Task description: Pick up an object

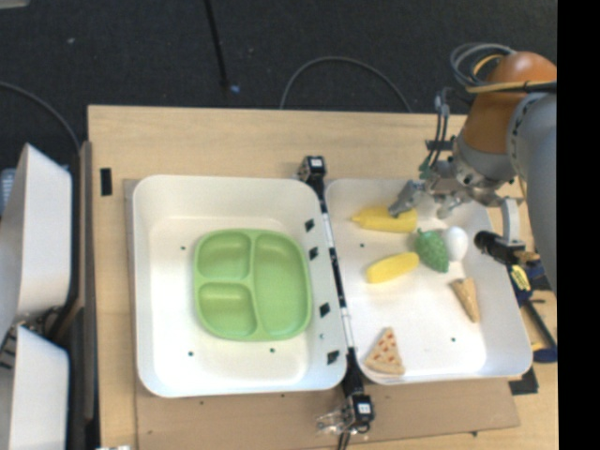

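One fixed camera overhead, slanting down on both bins [150,251]

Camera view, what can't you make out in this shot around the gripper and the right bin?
- Gripper: too small and blurred in the camera view to tell its finger state, or whether it touches the yellow piece below it.
- White object: partly hidden by the green toy.
- Arm: cut off by the right edge.

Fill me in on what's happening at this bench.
A grey robot arm reaches into the right bin, its tool low over a yellow toy near the back. It holds nothing that I can see. Another yellow piece, a green lump and a pizza slice lie nearby. The left bin holds a green tray.
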You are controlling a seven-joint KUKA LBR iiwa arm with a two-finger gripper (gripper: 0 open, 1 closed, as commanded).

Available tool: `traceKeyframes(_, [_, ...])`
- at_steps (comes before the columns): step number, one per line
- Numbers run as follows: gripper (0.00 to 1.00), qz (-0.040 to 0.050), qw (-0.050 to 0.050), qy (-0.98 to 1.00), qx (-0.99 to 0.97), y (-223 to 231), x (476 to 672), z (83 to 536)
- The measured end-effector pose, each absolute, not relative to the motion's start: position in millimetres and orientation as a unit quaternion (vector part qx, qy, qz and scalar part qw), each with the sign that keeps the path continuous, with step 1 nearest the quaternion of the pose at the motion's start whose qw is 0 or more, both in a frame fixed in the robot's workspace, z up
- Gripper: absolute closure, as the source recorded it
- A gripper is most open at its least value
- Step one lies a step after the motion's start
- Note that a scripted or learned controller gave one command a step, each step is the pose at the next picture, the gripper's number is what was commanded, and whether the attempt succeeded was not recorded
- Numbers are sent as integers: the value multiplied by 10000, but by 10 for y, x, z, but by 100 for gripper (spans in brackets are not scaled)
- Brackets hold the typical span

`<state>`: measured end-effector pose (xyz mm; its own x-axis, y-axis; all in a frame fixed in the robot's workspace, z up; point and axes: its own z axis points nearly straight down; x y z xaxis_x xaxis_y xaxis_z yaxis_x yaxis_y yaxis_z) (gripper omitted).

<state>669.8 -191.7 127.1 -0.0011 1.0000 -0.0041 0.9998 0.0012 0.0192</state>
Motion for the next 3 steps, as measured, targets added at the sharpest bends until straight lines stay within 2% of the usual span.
traceKeyframes(1, [100, 69, 134, 7081, 7060, -1939, 6724, 1417])
traceKeyframes(2, [100, 12, 26, 7075, 7067, -1959, 6669, 1886])
traceKeyframes(3, [100, 19, 36, 7078, 7064, -1976, 6681, 2438])
